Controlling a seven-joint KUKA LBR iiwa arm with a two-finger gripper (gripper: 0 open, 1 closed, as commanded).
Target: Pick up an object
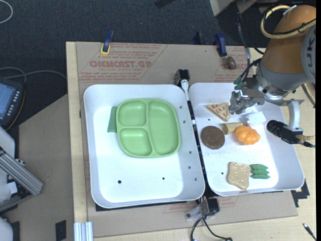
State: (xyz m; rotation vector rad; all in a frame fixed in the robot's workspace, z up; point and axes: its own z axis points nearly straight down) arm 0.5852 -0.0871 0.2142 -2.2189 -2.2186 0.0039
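My jaws hang over the upper part of the right bin, just beside the triangular cracker; whether they are wide or narrow I cannot tell. I judge the cracker the nearest pick: come straight down, centred on it, not skewed. The bin divider lies close to its left, and the brown cookie and orange fruit below leave little room.
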